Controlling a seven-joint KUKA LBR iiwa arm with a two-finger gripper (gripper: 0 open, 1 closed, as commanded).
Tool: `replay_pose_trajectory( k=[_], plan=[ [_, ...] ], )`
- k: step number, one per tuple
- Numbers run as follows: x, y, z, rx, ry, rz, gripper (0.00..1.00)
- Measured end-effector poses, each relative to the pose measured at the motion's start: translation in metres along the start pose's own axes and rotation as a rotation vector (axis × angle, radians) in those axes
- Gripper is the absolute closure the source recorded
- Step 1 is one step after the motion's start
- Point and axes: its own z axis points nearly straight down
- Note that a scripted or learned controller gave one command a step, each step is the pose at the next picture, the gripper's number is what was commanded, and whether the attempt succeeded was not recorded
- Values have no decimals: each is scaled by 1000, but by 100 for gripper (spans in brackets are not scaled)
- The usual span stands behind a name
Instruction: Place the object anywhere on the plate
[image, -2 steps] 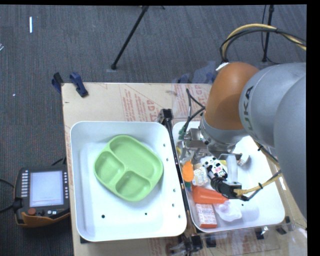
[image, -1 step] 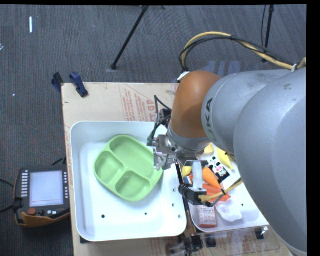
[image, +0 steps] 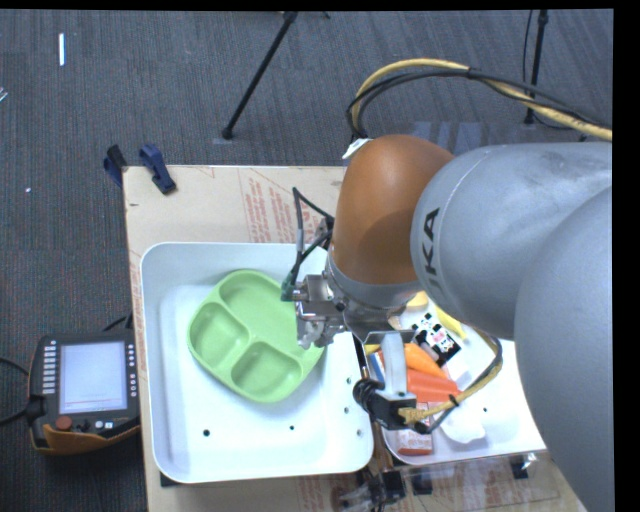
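Observation:
A light green plate (image: 245, 335) with three compartments lies in the left white bin (image: 165, 300), toward its middle and right. My gripper (image: 308, 322) hangs low over the plate's right rim, beneath the orange band and the grey arm, which hide much of it. I cannot make out any object in its grasp. In the right bin (image: 520, 420) lie an orange carrot-like piece (image: 430, 378), a black-and-white item (image: 433, 336), a white lump (image: 462, 425) and a red piece (image: 410, 442).
The arm covers most of the right bin. A teach pendant (image: 90, 388) sits on the floor to the left of the bench. A blue clamp (image: 155, 168) grips the bench's far left corner. Tripod legs (image: 262, 70) stand behind.

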Motion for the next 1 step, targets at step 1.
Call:
replay_pose_trajectory(
  k=[1],
  plan=[
    [0, -1, 2, 4, -3, -1, 0]
  ],
)
